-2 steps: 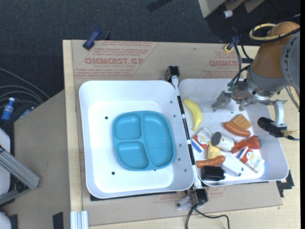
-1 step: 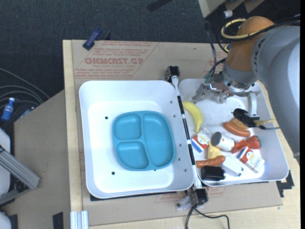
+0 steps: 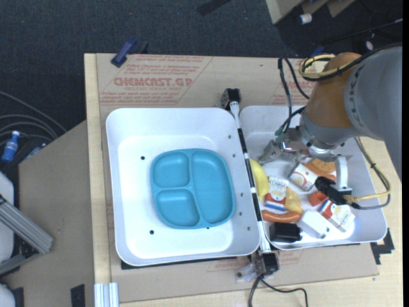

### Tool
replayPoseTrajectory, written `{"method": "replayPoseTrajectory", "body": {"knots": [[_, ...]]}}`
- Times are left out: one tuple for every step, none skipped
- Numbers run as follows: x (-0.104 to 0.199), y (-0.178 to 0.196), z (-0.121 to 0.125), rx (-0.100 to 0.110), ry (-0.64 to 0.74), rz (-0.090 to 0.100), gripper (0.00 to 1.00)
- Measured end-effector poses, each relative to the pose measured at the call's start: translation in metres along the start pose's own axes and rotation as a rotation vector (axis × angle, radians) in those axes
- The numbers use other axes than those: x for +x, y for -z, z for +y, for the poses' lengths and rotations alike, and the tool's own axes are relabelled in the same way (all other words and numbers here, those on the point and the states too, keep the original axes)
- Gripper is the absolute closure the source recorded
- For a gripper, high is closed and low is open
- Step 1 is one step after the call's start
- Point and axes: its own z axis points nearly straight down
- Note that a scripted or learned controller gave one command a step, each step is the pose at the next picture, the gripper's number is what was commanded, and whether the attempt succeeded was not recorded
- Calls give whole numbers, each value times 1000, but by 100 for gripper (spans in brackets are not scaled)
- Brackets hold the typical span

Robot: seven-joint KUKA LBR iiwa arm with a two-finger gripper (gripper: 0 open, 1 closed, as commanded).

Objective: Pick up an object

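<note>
Camera view: yellow banana [image 3: 258, 177] lies lengthwise along right bin's [image 3: 377, 226] left wall.

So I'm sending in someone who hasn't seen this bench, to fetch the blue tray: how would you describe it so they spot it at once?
Look at the two white bins side by side; take the left bin, away from the arm. The blue tray lies flat in the middle of its floor. It is a light-blue plate with rounded corners, divided into three compartments, and it is alone there, while the right bin holds a jumble of small items.
</note>
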Motion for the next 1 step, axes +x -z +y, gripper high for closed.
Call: {"method": "replayPoseTrajectory", "body": {"knots": [[-8, 1, 50, -2, 2, 0, 0]]}}
